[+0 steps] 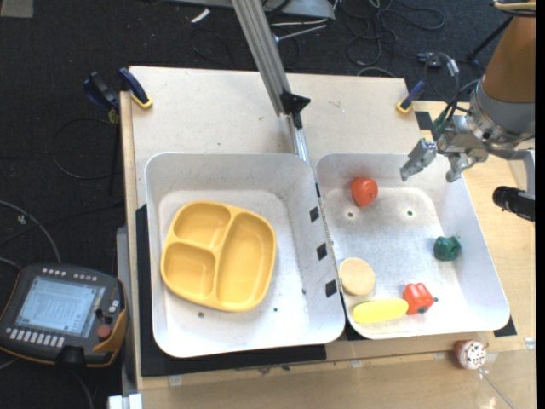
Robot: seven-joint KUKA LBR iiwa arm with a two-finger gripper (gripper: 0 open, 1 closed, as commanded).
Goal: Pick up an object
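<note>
Yellow is what I meet first on the left: a divided yellow plate (pixel 220 256) lies in the middle of the left bin (pixel 162 177), well apart from anything I would reach for; moving right across the shared rim into the right bin (pixel 477 228), a pale round disc (pixel 357 276) sits by the near-left corner, with a yellow banana-shaped piece (pixel 380 311) just beside it along the near edge, its long axis running left to right; a red pepper-like toy (pixel 417 296) is touching or almost touching the banana's right end; a red tomato-like ball (pixel 364 191) stands alone toward the far-left part of that bin, and a small green piece (pixel 446 247) lies near the right wall; the gripper (pixel 436 162) hangs over the far edge of the right bin, its fingers (pixel 417 159) spread wide with nothing between them; I judge the red ball the nearest candidate, lying to the left of the fingers and slightly toward the near edge, so the coming move is leftward and down.
</note>
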